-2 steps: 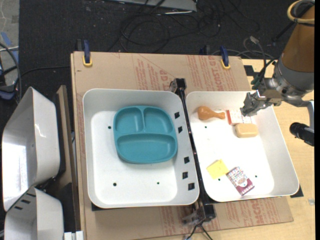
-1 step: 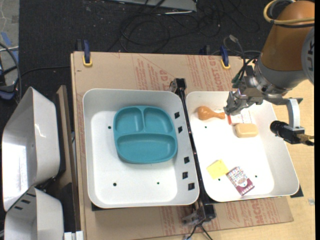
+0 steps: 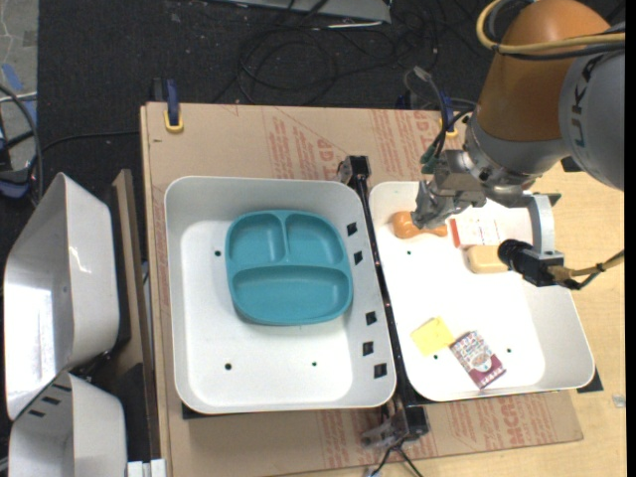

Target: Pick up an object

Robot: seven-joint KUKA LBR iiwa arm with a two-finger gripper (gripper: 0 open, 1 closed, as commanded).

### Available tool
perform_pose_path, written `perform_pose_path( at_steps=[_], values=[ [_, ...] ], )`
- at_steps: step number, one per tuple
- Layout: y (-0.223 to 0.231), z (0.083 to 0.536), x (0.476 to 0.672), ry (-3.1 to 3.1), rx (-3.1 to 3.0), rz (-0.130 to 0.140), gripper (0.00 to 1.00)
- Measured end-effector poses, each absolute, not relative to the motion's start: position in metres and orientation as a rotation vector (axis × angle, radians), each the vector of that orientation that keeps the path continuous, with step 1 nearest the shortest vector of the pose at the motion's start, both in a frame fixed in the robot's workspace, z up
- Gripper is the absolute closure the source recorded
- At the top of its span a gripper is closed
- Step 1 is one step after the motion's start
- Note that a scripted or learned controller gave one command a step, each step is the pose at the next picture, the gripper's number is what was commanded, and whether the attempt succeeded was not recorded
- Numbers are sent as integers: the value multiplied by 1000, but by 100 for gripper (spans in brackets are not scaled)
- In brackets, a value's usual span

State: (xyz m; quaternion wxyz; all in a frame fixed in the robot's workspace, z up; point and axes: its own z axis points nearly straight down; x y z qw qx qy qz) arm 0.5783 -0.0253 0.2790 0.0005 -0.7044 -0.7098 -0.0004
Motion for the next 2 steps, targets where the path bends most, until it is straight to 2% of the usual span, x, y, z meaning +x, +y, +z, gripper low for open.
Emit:
perform_pose_path(
  at_steps=[1, 2],
  values=[
    [37, 270, 582, -2230, -2209, 0, 100],
    [86, 256, 599, -2230, -2213, -1, 100]
  ],
)
